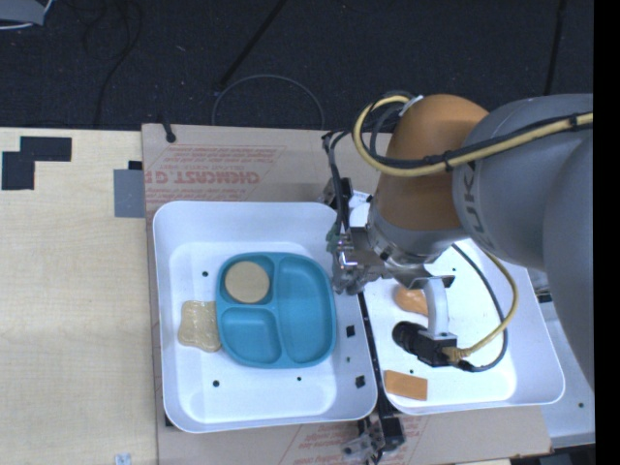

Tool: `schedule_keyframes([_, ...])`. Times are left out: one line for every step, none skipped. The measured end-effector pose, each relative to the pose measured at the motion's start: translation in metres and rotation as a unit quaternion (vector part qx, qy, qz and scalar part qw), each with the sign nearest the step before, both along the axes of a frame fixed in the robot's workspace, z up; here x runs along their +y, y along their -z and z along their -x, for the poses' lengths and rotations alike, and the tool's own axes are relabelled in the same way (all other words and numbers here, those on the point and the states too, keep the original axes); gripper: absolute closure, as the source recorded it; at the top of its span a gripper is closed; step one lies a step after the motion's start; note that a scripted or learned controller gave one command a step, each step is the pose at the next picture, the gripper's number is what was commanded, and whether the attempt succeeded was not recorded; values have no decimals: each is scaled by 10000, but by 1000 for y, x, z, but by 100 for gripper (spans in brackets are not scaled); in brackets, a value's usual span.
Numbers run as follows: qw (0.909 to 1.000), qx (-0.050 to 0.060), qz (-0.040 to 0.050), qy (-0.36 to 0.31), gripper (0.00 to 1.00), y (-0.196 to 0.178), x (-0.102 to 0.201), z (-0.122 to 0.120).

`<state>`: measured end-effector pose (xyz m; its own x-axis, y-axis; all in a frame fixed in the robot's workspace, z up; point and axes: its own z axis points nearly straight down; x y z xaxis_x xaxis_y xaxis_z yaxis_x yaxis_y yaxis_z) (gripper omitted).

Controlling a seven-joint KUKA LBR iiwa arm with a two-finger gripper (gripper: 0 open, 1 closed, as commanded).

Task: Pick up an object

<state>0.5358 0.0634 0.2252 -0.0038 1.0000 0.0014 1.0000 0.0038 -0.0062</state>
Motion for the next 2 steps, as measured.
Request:
schedule_keyframes([10000,0,4,2,100,1,45,19])
schedule_keyframes([10000,-3,8,11,0,1,44,18])
